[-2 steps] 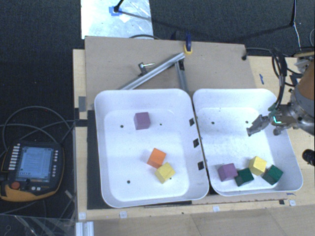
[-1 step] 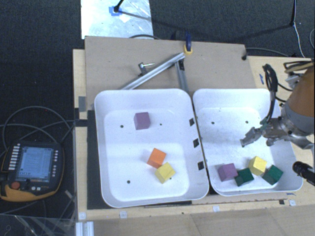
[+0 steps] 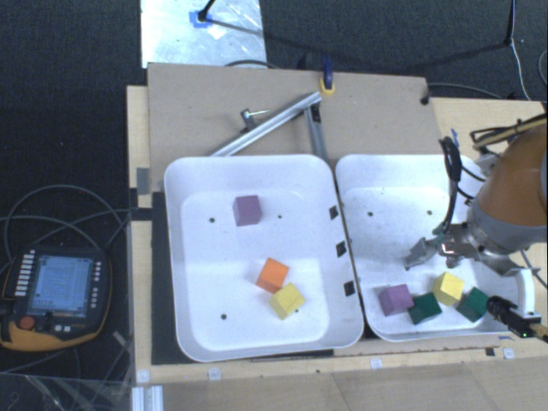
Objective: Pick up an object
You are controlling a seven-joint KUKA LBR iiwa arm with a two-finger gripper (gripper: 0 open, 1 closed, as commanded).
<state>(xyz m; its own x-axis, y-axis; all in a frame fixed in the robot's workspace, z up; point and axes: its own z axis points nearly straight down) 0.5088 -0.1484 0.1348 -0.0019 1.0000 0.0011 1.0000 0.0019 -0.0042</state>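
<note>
The arm (image 3: 514, 195) enters from the right edge, which cuts off most of its body, and bends down over the right bin (image 3: 385, 178). Its jaws (image 3: 437, 251) hang low above the bin floor, just above a yellow cube (image 3: 448, 287); they are blurred, and I cannot tell whether they are released or clenched. Nearby along the bin's front lie a purple cube (image 3: 396, 298) and two green cubes (image 3: 424, 307) (image 3: 473, 303). The left bin (image 3: 197, 178) holds a purple block (image 3: 247, 210), an orange block (image 3: 272, 274) and a yellow block (image 3: 287, 300).
</note>
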